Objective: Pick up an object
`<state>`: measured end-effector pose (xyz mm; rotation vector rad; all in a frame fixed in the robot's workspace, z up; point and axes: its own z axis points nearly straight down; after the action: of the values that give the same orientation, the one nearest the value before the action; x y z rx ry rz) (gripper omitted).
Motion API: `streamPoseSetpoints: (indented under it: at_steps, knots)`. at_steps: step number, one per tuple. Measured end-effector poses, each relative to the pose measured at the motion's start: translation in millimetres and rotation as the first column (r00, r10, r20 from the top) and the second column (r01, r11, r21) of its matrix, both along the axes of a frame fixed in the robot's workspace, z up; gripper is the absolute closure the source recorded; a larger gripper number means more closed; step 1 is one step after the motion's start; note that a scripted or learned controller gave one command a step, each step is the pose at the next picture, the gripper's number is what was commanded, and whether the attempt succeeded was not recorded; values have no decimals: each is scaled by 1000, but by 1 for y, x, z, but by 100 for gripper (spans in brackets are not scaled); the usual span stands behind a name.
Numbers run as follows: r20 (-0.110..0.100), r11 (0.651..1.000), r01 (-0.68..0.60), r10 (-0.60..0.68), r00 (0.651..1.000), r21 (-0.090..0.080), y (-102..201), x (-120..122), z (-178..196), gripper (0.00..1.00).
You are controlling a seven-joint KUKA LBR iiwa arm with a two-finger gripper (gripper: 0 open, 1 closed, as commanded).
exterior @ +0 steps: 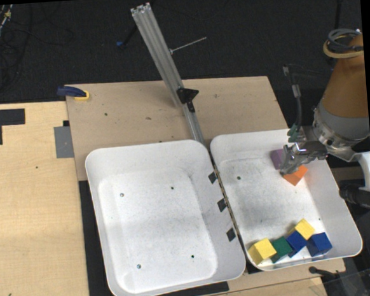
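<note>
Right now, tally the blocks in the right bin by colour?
Yellow: 2, and
Blue: 2, and
Green: 1
Purple: 1
Orange: 1
Total: 7, all in the right bin

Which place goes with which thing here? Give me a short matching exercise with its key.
Things:
1. purple block
2. orange block
3. green block
4. gripper

Places:
A. low in the right bin, between a yellow block and a blue block
B. over the right bin's upper right part
C. just left of the gripper
D. just below the gripper

Pairs: 1-C, 2-D, 3-A, 4-B
</note>
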<state>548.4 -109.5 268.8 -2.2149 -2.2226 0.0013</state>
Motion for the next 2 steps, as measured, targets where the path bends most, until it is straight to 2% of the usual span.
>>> streamPoseSetpoints:
  at_steps: [2]
  knots:
    - [-3,1000,0,0,1000,0,107,15,-34,100]
